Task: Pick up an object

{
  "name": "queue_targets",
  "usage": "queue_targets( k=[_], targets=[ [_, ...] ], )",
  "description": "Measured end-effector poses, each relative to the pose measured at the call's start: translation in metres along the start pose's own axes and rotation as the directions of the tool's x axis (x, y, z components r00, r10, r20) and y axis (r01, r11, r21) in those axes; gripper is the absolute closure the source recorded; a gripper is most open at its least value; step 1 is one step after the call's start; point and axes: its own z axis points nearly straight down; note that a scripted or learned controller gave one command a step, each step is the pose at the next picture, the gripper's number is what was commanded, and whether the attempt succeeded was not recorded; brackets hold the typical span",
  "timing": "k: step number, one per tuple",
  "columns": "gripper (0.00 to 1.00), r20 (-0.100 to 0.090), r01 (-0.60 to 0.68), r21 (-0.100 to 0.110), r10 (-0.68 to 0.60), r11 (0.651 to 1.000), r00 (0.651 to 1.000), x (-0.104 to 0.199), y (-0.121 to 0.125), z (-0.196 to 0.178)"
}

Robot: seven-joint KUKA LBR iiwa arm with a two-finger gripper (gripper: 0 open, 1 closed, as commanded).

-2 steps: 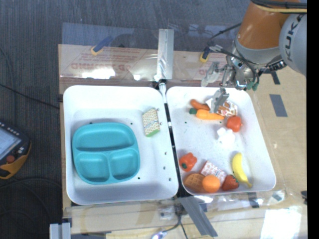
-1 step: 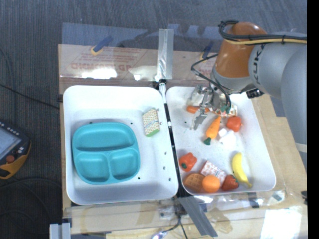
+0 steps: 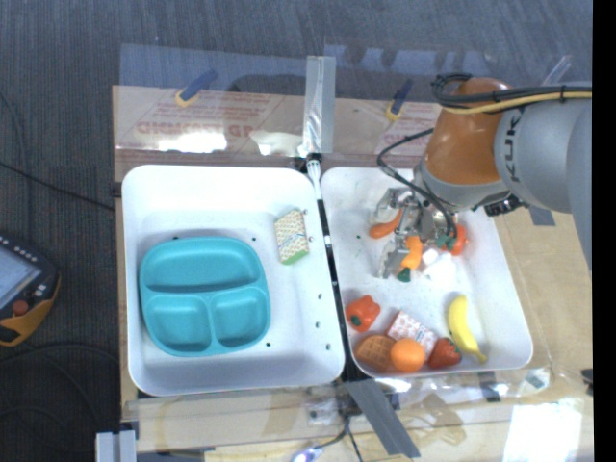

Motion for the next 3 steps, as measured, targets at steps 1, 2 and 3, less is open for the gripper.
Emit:
queue_targets(
  k=[1, 2, 3],
  targets=[
    [1.00, 0.008, 0.002, 0.004, -0.002, 1.000, 1.000, -0.003, 0.000, -0.013],
    [1.00, 0.007, -0.159, -0.002, 0.159, 0.987, 0.987, 0.092, 0.011, -0.004],
    [1.00, 0.000, -0.493, -0.001, 0.493, 0.870, 0.870, 0.017, -0.009, -0.002]
  ],
)
